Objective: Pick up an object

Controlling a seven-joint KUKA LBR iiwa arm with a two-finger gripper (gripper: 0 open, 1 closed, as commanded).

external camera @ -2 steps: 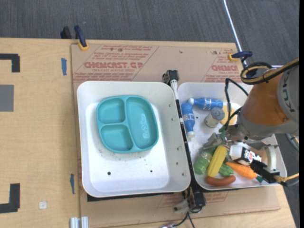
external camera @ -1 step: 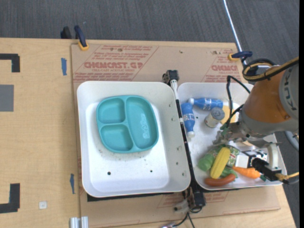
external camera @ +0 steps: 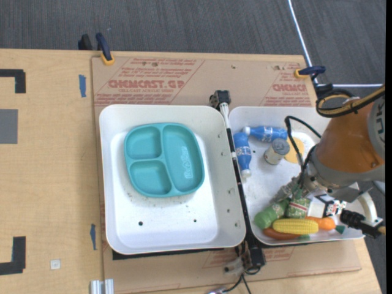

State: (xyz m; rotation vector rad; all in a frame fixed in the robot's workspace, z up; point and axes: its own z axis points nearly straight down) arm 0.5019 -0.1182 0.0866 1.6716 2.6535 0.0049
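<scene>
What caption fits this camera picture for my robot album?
Arm reaching down into the right bin among toy food, beside the teal plate in the left bin.

Beyond my gripper [external camera: 298, 195], up past both bins, the brown board [external camera: 196, 81] under them carries red print. The left patch reads "CHEMCAST GP", with a smaller red line beneath it that I cannot make out. The right patch, nearer my arm, shows "CHEMCAST" upside down, partly covered. Any lettering on the bottles and small packages near my fingers is too small to read.
</scene>
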